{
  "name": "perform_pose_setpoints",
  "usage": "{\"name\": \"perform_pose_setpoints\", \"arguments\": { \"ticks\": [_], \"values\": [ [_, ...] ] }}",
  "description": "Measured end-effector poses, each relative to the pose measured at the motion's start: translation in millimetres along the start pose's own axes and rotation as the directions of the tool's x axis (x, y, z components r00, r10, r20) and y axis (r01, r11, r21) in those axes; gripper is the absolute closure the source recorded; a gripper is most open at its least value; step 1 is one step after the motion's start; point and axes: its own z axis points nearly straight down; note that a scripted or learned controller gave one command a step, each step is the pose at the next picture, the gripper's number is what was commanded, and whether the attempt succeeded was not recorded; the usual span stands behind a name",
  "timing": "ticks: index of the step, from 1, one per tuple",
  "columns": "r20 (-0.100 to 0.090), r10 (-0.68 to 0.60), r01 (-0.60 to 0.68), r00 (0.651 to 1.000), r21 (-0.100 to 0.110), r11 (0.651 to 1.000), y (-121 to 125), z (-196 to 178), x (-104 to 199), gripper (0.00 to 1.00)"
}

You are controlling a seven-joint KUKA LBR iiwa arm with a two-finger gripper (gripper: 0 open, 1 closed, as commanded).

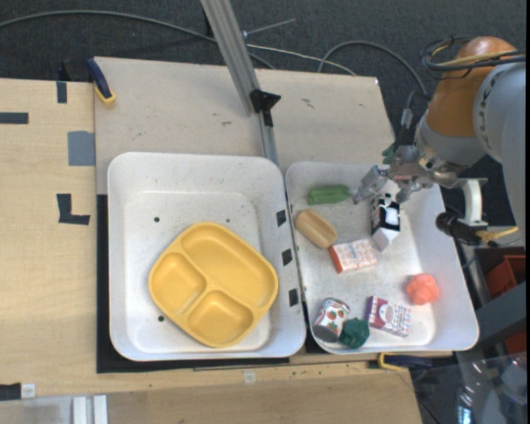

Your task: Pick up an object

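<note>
My gripper (389,190) hangs over the upper right part of the right bin (450,325), with its two grey fingers (368,186) spread apart and open. A small black-and-white carton (387,219) lies just below it, its top end between the fingertips; nothing shows it being gripped. Other objects in this bin are a green oblong piece (329,194), a tan bread roll (315,228), a red-and-white box (353,256), an orange ball (422,288), a purple-and-white carton (389,316), a round red-and-white can (332,316) and a dark green lump (355,332).
The left bin (124,237) holds a yellow divided plate (214,283). A slanted metal rail (234,42) ends at the bins' shared back edge. Cables lie on the dark floor behind the bench.
</note>
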Motion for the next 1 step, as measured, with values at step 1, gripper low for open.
{"name": "perform_pose_setpoints", "arguments": {
  "ticks": [1],
  "values": [
    [0.010,0.001,-0.001,1.000,-0.016,1.000,1.4,43.0,-12.9,0.00]
  ]
}}
